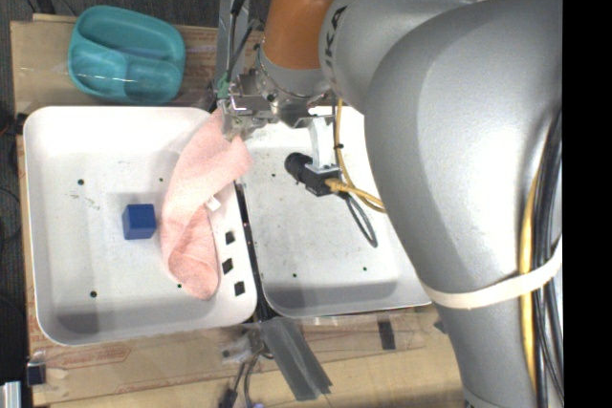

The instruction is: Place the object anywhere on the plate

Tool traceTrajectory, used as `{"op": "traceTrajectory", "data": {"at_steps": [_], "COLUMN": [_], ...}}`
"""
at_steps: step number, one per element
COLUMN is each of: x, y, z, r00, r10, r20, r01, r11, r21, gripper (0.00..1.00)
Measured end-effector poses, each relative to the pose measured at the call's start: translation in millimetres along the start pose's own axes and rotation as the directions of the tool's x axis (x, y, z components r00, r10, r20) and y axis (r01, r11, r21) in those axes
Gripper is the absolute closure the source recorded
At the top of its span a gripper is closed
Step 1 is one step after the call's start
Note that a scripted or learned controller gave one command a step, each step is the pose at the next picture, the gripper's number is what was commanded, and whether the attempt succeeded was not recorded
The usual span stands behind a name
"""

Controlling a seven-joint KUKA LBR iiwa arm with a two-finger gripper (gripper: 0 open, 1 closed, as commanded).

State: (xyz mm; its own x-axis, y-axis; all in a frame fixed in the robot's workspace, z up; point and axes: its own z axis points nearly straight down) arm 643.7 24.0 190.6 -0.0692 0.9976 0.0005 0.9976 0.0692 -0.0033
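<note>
At the far left, outside the bins on the wooden bench, sits the teal plastic divided plate (126, 53), well apart from everything else. Below it the left shallow white bin (57, 205) holds a small blue cube (140, 221) near its middle, and to the cube's right hangs the pale pink cloth towel (199, 213), its top corner pinched at the two-finger gripper (232, 121) and its lower end draping down onto the bin floor close to the dividing wall. The gripper appears closed on that upper corner, since the fabric runs straight up into it. To do this step well, I judge the towel should be lifted until its trailing end clears the bin rim, then carried up and left so the bulk settles over the plate before release; a low carry risks dragging the cloth across the cube or snagging the rim. Further right, the orange-banded wrist points down and leftward over the boundary between the bins, with the right white bin (316, 272) beneath and the bulky grey arm (459, 129) sweeping in from the right.
</note>
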Motion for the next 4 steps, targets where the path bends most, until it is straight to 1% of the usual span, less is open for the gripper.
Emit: {"op": "traceTrajectory", "data": {"at_steps": [1,2,3,4], "x": [-60,16,14,-40], "y": [9,-65,-44,-12], "z": [-23,0,-1,-1], "r00": [1.000,0.997,0.988,0.984], "r10": [0.016,0.072,0.152,0.177], "r20": [0.000,0.001,0.001,0.000], "r01": [-0.016,-0.072,-0.152,-0.177], "r11": [1.000,0.997,0.988,0.984], "r21": [-0.001,0.002,-0.001,0.000], "gripper": [1.00,1.00,1.00,1.00]}}
